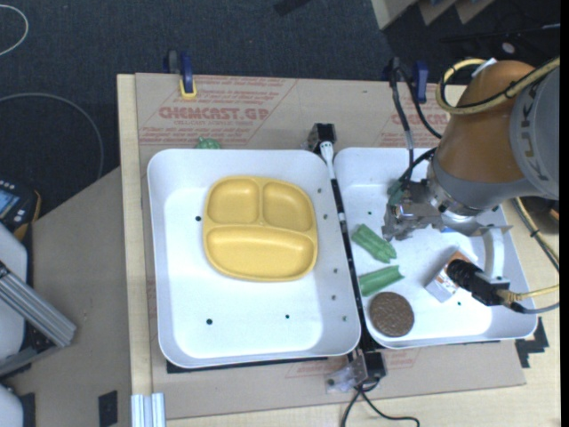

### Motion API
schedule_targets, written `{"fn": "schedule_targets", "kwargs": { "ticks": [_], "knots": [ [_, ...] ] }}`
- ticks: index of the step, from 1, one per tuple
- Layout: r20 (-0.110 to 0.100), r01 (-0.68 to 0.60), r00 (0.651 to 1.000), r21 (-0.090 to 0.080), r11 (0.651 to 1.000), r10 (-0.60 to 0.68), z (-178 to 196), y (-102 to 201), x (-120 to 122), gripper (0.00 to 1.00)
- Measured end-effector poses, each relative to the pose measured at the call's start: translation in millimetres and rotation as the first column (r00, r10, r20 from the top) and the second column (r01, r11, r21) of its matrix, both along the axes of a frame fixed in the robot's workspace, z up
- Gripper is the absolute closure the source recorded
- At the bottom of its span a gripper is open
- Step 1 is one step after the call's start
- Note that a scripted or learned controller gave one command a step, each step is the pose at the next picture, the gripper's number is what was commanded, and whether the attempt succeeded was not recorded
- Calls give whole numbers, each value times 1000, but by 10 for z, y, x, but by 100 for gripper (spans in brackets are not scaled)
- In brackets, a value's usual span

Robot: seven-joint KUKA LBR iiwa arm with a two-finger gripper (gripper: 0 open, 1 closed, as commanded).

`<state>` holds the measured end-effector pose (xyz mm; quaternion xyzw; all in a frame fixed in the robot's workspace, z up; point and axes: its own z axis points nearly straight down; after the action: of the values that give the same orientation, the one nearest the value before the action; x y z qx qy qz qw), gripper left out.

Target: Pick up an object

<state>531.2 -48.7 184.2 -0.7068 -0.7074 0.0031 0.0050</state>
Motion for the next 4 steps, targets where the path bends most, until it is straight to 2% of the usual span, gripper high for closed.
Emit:
{"fn": "schedule_targets", "kwargs": {
  "ticks": [1,2,3,4],
  "knots": [
    [5,-8,1000,1,1000,8,1,1347,-549,100],
    [13,0,1000,-3,1000,0,6,1382,-281,100],
    [16,-6,1000,0,1000,6,452,2777,-524,100],
    [23,8,1000,-2,1000,-8,1403,1928,-98,100]
  ]
}}
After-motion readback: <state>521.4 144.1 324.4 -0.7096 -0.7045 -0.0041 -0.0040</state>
